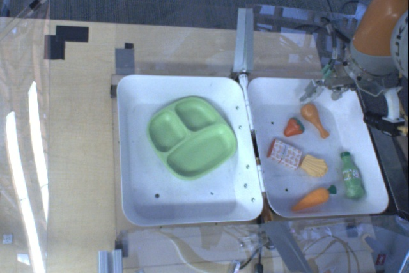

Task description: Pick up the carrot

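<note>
Nearest the camera, at the right bin's (378, 201) front edge, lies the carrot (313, 198), untouched, green tip pointing right toward a green bottle (351, 174). Farther back sit a cracker packet (285, 153) and a drumstick (314, 119). At the far rim hovers the claw (323, 87), empty (whether wide or narrow I cannot tell). Approach has barely begun; next it must travel nearward and descend over the carrot.
</note>
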`<state>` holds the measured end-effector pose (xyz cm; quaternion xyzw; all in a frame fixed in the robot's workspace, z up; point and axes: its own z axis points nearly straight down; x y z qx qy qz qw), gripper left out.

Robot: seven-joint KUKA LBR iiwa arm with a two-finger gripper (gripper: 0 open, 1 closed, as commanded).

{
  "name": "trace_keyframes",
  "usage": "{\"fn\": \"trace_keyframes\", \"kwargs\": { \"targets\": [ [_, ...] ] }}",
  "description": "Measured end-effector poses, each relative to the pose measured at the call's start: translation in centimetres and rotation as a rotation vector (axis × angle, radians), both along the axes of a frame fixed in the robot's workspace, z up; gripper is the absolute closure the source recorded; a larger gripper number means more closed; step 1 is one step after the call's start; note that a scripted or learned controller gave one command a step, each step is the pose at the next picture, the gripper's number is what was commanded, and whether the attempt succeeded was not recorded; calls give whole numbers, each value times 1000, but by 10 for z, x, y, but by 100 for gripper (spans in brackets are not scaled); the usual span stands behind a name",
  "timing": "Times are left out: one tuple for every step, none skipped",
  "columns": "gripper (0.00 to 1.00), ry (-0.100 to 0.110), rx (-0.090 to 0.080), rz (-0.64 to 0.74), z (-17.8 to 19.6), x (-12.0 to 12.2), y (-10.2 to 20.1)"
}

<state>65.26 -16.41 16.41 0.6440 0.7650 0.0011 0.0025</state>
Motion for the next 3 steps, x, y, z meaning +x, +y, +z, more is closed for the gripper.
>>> {"fn": "trace_keyframes", "kwargs": {
  "targets": [
    [0, -5, -1, 179, -76, -14, 8],
    [100, -11, 1, 180, -64, -11, 9],
    [100, -2, 0, 293, 22, -19, 92]
  ]
}}
